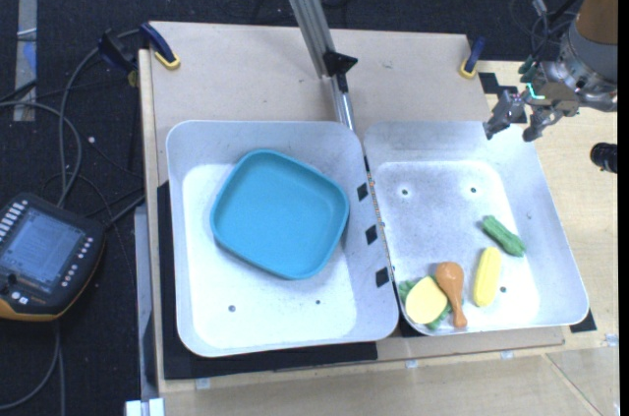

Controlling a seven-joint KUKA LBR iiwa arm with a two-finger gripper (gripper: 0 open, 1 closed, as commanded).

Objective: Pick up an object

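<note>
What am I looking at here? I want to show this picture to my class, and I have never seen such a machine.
One camera looks down at a slant on a workbench. The grey arm with the orange band at the right is a robot arm; its claw is open, hangs above the far right corner of the right bin and holds nothing. That bin contains toy food: a green piece, a yellow corn cob, a brown drumstick and a yellow-green piece. The left bin holds a blue plate. The robot should pick something up.

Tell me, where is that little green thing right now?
The green toy lies in the right-hand bin, near its right wall, just above the yellow corn.
</note>
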